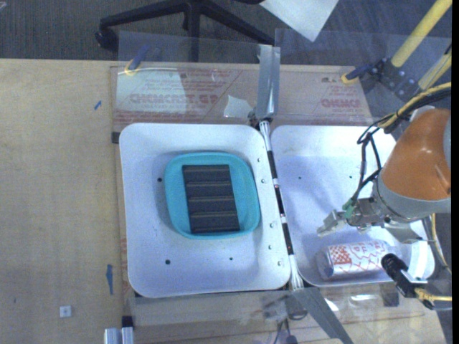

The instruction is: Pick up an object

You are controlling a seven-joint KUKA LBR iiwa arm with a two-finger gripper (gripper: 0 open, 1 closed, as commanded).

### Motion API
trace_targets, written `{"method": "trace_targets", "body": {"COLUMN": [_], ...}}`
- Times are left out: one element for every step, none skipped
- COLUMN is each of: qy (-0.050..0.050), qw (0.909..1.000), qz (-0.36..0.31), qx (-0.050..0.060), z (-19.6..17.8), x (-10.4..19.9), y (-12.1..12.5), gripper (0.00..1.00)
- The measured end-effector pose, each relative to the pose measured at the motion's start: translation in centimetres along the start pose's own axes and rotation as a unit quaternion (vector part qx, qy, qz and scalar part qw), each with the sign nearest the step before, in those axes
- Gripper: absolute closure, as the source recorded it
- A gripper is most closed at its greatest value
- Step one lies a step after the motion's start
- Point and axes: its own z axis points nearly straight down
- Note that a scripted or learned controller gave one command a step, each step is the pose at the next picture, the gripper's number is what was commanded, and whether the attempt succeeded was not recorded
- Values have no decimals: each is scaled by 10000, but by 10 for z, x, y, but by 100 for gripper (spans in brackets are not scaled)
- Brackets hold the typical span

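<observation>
Hovering over the right bin (315, 156), the gripper (337, 221), its grip state impossible to tell, has the red-and-white can (356, 259) lying just at its five o'clock, long axis running three-to-nine.

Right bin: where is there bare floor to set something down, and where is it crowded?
The right bin is bare across its far half and along the divider. Its near edge is crowded: the red-and-white can lies there, the end effector just above it.
</observation>
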Motion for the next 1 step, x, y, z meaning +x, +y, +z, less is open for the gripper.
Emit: {"method": "trace_targets", "body": {"qy": [-4], "qw": [9932], "qz": [-1167], "qx": [-11], "z": [11], "x": [-23], "y": [-1], "gripper": [0]}}
